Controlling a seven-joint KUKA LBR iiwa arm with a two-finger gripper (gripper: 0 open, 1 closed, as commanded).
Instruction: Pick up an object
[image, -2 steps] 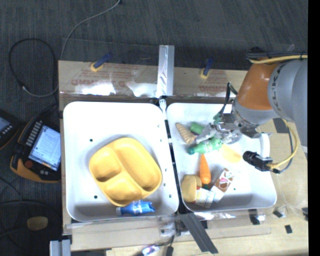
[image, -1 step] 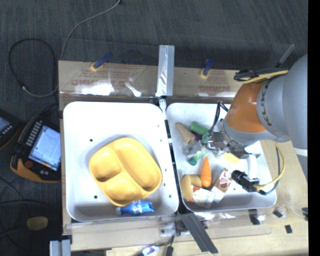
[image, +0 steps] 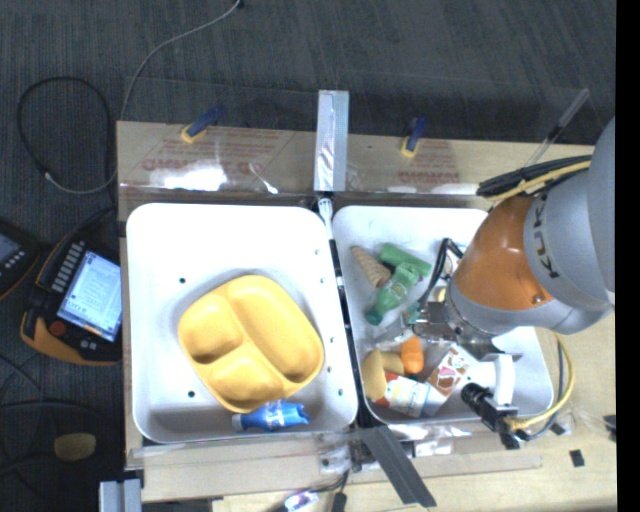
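Note:
My gripper (image: 427, 318) reaches down into the right bin (image: 535, 385), below the orange wrist band, and the wrist hides most of it. It hangs over a cluster of objects: a green bottle (image: 393, 285) to its left, an orange piece (image: 411, 353) just below it, and a white and red carton (image: 405, 396) nearer the front. A brown waffle cone (image: 367, 264) lies at the bin's back left. A small printed card (image: 452, 373) rests beside the orange piece. I see nothing held.
The left bin (image: 160, 260) holds a yellow divided plate (image: 250, 340) and a blue packet (image: 272, 415) at its front edge. A yellowish object (image: 372, 374) sits at the right bin's front left. Cables trail by the right bin's front right corner (image: 545, 415).

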